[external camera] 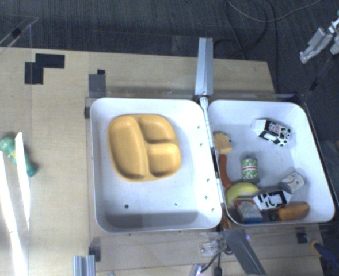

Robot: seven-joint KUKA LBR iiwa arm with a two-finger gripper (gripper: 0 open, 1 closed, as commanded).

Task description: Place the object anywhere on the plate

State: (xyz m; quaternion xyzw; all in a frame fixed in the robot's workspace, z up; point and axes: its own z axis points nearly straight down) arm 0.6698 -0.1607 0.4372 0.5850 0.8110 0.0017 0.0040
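The step in hand looks like the first pick: the two-finger gripper (317,42) hangs far off at the upper right, well apart from both bins, and whether it is open or closed cannot be told. It would do best to choose something standing free — the small green-and-white can (249,168) near the middle of the right white bin (307,125), or the black-and-white carton (272,131) at its far side — not the crowded near corner. The yellow three-compartment plastic plate (145,146) sits bare in the left white bin (152,214) — smooth, rounded, with shallow wells.

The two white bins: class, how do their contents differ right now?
The left bin holds one item, a yellow divided plate; the right bin holds several small items, including a green can. The plate lies near its bin's upper middle; the small items cluster along the right bin's lower edge. Both bins are shallow and white.
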